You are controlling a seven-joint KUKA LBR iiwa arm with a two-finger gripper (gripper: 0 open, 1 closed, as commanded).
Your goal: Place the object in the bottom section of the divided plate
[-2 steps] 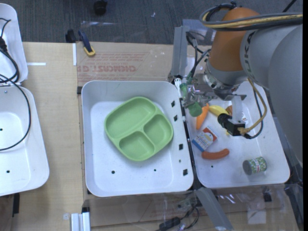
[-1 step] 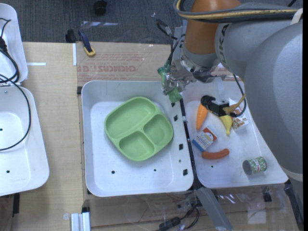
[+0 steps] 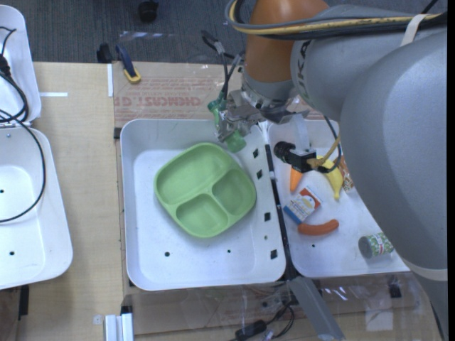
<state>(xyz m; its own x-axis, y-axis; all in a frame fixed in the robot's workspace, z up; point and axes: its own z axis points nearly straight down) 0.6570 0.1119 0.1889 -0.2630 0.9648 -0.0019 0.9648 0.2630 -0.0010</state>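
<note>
Gripper [image 3: 231, 130] above the green divided plate [image 3: 206, 189] (upper rim), seemingly clamping a small green object [image 3: 234, 144]; it should carry toward the plate's bottom section before releasing.

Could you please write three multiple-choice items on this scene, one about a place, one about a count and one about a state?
1. Where does the green divided plate lie?
A. In the left bin
B. In the right bin
C. On the bare bench

2. How many sections does the plate have?
A. Two
B. Three
C. Four

3. What is in the plate's sections?
A. A sausage
B. A can
C. Nothing

Key: 1 A, since the plate rests on the floor of the left bin, while the right bin holds the sausage, the can and other small items. 2 B, since ridges divide it into one large and two smaller sections. 3 C, since all three sections show bare green.
</note>
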